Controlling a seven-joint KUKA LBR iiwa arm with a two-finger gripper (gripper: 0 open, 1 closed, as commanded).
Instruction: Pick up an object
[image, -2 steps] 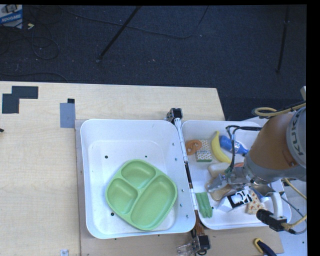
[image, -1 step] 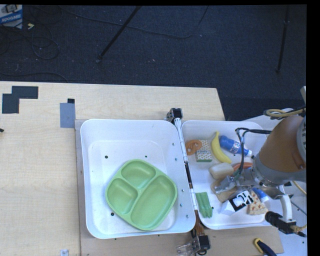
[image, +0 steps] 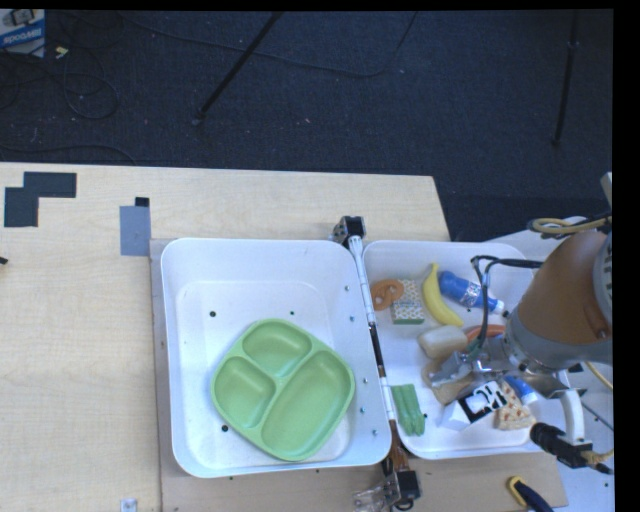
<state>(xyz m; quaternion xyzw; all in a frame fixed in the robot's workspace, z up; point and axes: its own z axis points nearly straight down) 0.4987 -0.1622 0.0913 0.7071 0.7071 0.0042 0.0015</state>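
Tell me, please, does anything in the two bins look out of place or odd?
Nothing looks spilled or broken. The green divided plate lies askew in the left bin, turned diagonally to its walls. The small items, among them a banana, crowd together in the right bin.

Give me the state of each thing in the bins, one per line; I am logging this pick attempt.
Green divided plate: lying flat in the left bin, right side up.
Banana: lying in the right bin, unpeeled.
Green block: lying flat by the divider.
Blue bottle: on its side.
Gripper: low over the right bin's clutter, grasp unclear.
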